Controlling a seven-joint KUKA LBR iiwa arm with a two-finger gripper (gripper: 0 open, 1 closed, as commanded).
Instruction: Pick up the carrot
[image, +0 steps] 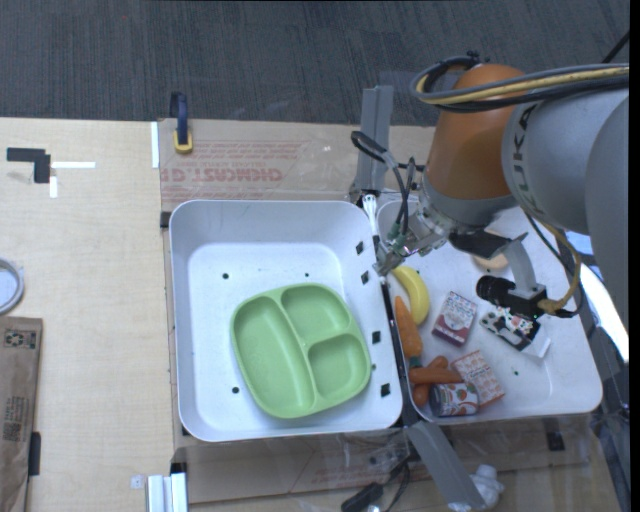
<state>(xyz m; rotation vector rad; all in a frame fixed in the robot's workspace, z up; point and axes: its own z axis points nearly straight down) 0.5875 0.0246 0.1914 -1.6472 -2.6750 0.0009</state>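
The carrot (405, 328), long and orange, lies along the left wall of the right bin (570, 385), just below a yellow banana (413, 290). A second, shorter orange piece (432, 375) lies near the bin's front left corner. My gripper (393, 252) hangs over the upper left corner of the right bin, just above the banana's top end and a short way up from the carrot. Nothing shows between its tips.
In the left bin (200, 300) sits a green divided plate (300, 348). The right bin also holds a small red-and-white box (457, 317), a second box (478, 375), a red packet (455, 398) and a brown item (490, 262). The arm covers the bin's upper right.
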